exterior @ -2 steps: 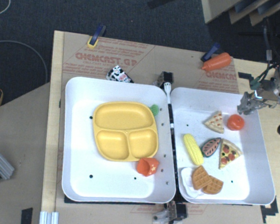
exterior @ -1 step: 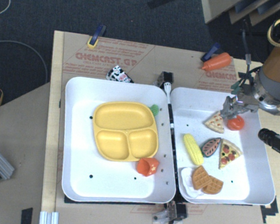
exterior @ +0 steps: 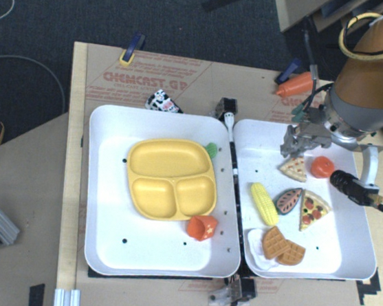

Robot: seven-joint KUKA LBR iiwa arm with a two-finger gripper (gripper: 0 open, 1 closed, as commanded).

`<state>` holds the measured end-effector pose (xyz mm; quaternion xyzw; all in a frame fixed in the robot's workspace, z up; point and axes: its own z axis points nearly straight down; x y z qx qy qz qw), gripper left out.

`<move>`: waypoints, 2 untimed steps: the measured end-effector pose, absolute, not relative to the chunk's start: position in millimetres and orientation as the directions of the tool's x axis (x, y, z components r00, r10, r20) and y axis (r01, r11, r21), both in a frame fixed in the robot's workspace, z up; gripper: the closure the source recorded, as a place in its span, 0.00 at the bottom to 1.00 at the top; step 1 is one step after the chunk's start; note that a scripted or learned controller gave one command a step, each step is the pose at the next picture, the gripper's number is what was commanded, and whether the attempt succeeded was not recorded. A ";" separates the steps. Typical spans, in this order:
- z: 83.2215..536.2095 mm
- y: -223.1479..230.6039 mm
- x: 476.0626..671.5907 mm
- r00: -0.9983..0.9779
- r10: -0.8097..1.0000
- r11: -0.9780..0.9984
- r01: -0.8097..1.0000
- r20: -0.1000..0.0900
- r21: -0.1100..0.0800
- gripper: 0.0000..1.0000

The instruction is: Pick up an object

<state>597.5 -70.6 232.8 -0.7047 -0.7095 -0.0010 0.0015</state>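
The right bin holds toy food: a pale wedge like a sandwich piece, a red tomato, a yellow corn cob, a dark oval piece, a pizza slice and brown waffle pieces on a white dish. My gripper hangs over the bin's far part, its tip just above the pale wedge. Nothing shows between its fingers.
The left bin carries a yellow divided tray, a red toy at the tray's near right corner and a green bit behind it. Clamps and an orange object sit on the board beyond the bins.
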 end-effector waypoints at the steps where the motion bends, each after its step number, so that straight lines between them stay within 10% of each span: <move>1: 234.9 -58.2 593.4 -0.003 1.000 0.003 1.000 0.002 -0.003 1.00; 2: 230.1 -50.5 590.5 -0.002 1.000 0.002 1.000 0.001 -0.003 1.00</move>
